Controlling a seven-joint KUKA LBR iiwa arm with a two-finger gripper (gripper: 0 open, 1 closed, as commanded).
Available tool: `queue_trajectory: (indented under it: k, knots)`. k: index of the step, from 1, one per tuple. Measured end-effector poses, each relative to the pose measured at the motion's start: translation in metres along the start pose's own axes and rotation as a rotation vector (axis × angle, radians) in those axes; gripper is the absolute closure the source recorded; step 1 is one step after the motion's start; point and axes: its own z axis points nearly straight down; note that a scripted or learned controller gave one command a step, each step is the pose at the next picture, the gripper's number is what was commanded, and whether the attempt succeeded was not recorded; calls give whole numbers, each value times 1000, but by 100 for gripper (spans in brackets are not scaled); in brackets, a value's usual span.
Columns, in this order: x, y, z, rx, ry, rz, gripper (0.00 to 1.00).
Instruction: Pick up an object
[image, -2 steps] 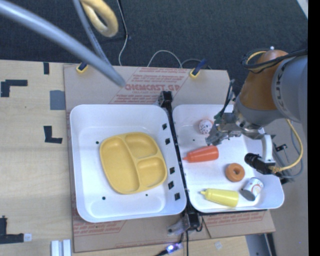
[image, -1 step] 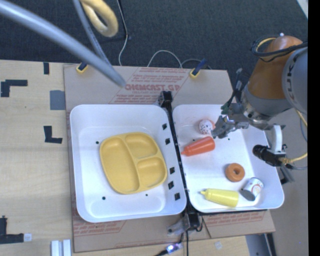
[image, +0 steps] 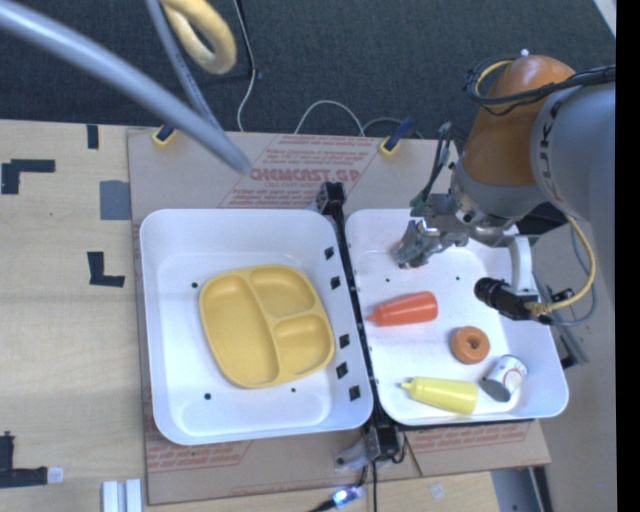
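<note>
While my gripper hovers at the right bin's eleven o'clock, finger state I cannot tell, the orange carrot lies free just below, toward six.

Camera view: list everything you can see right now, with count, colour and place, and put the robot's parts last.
left bin: one, white, left half of the bench.
right bin: one, white, beside the left bin.
divided plate: one, yellow, three compartments, in the left bin.
carrot: one, orange, lying in the middle of the right bin.
doughnut: one, orange-brown ring, right bin, right of the carrot.
squeeze bottle: one, yellow, lying along the right bin's near edge.
small can: one, silver and white, near right corner of the right bin.
cardboard sheet: one, brown, under both bins.
arm: one, grey with an orange band, reaching in from the right.
tool: one, grey, over the far part of the right bin, above the carrot.
</note>
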Motion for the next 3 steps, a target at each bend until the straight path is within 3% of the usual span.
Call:
queue_trajectory:
  k: [3]
  knots:
    - [143,34,14,1,0,0,100]
